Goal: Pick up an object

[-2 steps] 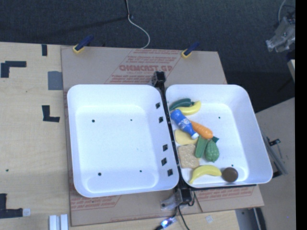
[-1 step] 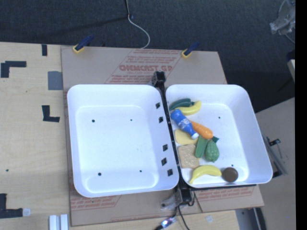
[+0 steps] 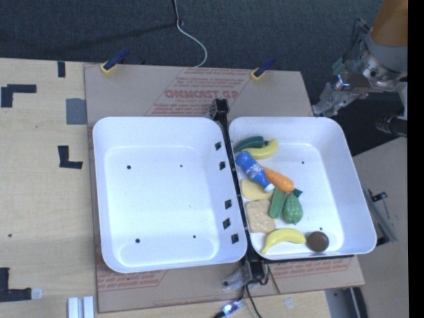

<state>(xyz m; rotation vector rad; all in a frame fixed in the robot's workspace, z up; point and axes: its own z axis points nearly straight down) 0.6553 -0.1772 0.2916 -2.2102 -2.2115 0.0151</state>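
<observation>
A: Where is the pincer?
B: Off past the upper right corner of the right bin, hanging over the dark floor beyond the table. It touches nothing and has nothing in it.

A: Open or clenched?
B: I cannot tell. It is small, pale and blurred against the dark, and its tips do not stand out clearly.

A: And the things to pick?
B: All in the right bin, heaped along its left side near the divider. A blue bottle lies with its long axis running from upper left to lower right, its white-capped end toward the lower right. An orange carrot lies just beside it, on the same slant, pointing to the lower right.

A: The bananas?
B: One yellow banana sits near the top, touching a dark green piece, its length running roughly left to right. The other yellow banana lies near the bottom edge, curved, also mostly left to right, with a brown round object at its right end.

A: What else is in the heap?
B: Two green vegetables, a pale yellow piece and a tan cracker-like square, all touching. What the green ones are is hard to make out.

A: The arm?
B: The orange band and grey wrist are cut off by the top right corner.
</observation>
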